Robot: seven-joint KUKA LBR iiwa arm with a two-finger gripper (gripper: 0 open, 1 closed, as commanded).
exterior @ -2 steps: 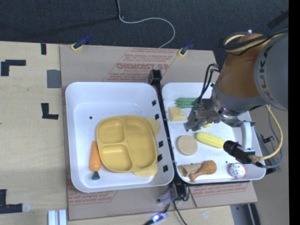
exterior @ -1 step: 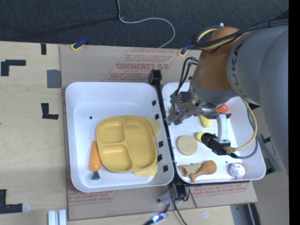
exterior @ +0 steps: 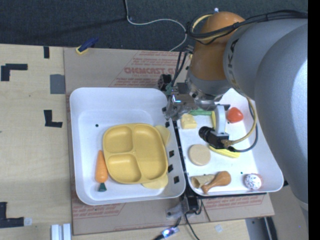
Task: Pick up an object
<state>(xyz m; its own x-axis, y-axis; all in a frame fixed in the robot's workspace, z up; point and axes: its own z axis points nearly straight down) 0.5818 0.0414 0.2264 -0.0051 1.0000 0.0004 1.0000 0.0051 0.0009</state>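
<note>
The grey arm's gripper (exterior: 196, 105) hangs low over the right white plastic bin (exterior: 265, 164), above a pale yellow cheese-like wedge (exterior: 188, 121); its state cannot be told; seemingly the reaching step; next comes a clean closing and lift.

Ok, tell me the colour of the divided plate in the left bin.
Yellow: the compartmented plastic plate, seen best in the camera view.

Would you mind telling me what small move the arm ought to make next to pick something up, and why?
Probably a short descent toward the right bin. The arm's wrist hangs over that bin's upper part, near the pale cheese-like block and the banana. The round cookie and drumstick lie apart lower down, so the nearer items seem the easier targets.
</note>
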